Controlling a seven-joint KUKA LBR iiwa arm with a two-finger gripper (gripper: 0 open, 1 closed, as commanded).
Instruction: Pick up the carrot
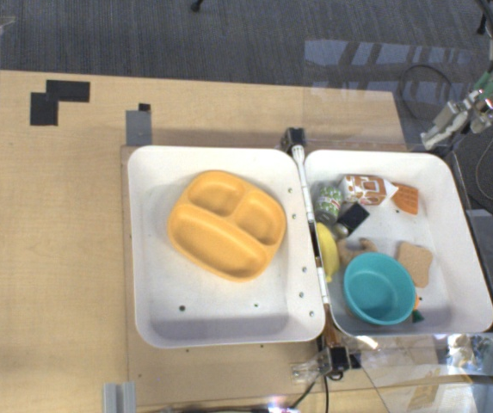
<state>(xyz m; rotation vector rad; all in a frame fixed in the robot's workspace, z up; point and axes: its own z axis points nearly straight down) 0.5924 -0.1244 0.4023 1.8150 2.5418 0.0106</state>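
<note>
Single fixed camera above the bench point(65, 256), looking down at a slant from moderate height. Both white bins point(220, 329) sit below-left of the claw point(440, 132), upper right.

Bright, even overhead light falls on two white bins point(229, 329), casting only soft shadows inside their walls. Glare streaks the clear panels point(375, 54) at the frame's edges; focus is slightly soft.

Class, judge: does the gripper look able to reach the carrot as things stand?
Probably, though awkward for the gripper: the carrot lies tight against the teal bowl, mostly hidden by it.
</note>
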